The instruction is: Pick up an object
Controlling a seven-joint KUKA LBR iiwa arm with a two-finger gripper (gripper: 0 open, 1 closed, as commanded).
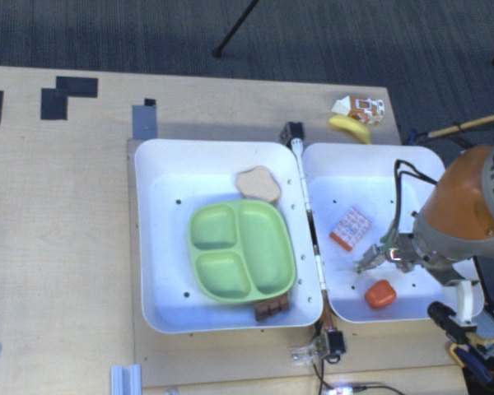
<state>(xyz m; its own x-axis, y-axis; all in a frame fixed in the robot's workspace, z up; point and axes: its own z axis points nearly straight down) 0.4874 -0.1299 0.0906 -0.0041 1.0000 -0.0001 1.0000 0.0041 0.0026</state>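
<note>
Overhead view of the bench at the moment of approach. The grey arm with its orange band [469, 200] reached in from the right, and its two-finger gripper [377, 258] hung low over the right white bin [346, 167], its metal fingers [369, 262] spread apart with nothing between them. Two candidates lay in that bin: a small rounded orange-red block [380, 295], just beside and below the fingertips near the bin's front wall, and a flat red-and-white printed packet [350, 228], just beyond them toward the bin's middle. The block looked light, stiff and smooth, probably moulded plastic; its rounded sides may slip, so a hold across its narrower width, centred, would seem safest. The packet looked light and thin, likely to flex, and harder to pinch off the floor. The left white bin [160, 220] held a pale green three-compartment plastic tray [240, 249], a tan bread-shaped slice [258, 185] touching the tray's far edge, and a small brown piece [272, 309] at its near edge. A yellow toy banana [348, 127] lay on the bench beyond the bins.
</note>
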